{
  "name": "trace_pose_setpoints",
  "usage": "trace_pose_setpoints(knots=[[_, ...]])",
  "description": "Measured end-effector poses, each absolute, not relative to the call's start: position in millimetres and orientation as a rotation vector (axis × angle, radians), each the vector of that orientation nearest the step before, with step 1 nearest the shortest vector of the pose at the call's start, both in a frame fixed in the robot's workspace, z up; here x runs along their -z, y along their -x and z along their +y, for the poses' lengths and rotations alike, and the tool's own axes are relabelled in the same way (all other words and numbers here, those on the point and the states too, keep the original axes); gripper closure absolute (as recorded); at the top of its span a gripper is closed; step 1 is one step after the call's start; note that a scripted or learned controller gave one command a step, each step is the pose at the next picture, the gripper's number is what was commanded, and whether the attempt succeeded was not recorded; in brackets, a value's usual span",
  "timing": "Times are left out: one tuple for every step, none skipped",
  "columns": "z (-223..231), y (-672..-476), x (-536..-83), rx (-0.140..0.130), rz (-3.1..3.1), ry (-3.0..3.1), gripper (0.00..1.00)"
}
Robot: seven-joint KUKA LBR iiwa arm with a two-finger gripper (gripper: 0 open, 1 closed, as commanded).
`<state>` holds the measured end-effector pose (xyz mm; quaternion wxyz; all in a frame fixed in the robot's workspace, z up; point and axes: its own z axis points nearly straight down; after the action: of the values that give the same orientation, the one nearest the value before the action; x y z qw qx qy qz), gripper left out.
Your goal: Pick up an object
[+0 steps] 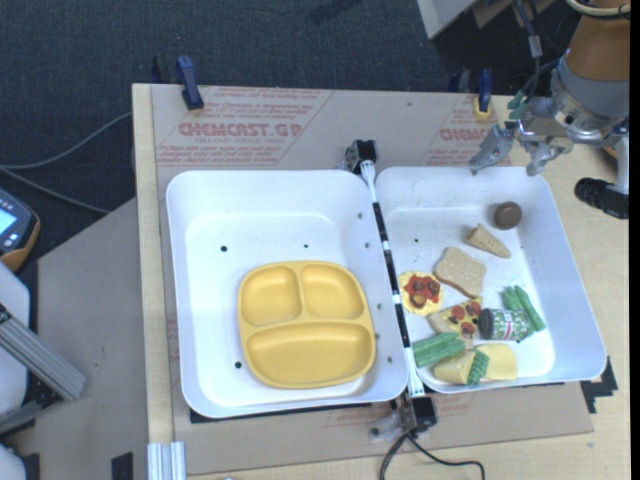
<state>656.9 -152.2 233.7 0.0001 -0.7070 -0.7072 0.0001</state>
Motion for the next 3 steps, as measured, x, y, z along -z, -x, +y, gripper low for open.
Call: trace_pose_setpoints(knots=[[-200,-632.7,-75,-0.012,-2.209,2.22,0.0],[-198,-638.2,-96,0.002,-2.224,2.224,1.0],[-160,-613.4,-109,-0.002,-2.221,2.217,1.0]])
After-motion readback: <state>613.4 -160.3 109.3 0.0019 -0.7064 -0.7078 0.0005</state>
